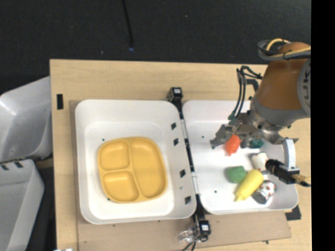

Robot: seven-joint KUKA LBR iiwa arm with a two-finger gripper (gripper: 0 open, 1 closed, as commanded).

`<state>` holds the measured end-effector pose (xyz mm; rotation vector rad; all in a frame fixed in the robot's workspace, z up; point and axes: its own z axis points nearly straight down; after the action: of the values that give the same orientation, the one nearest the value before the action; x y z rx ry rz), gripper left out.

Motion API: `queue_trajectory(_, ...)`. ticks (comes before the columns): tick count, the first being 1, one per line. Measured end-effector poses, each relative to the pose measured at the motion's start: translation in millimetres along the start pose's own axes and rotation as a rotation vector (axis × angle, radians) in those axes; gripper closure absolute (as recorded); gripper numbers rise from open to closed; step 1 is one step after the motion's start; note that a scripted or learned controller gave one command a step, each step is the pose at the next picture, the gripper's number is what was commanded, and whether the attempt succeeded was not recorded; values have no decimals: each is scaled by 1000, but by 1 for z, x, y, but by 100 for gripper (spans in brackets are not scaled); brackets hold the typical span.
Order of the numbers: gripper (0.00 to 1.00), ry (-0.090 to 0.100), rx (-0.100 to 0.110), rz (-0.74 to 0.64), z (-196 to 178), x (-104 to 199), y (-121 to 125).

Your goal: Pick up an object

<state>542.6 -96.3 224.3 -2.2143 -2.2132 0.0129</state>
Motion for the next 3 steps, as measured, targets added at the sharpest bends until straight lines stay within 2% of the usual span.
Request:
queue_trajectory(1, 0, -1, -13, -3, -7, 0, 2)
queue_trajectory(3, 0, -3, -9, 2, 113, -8, 7)
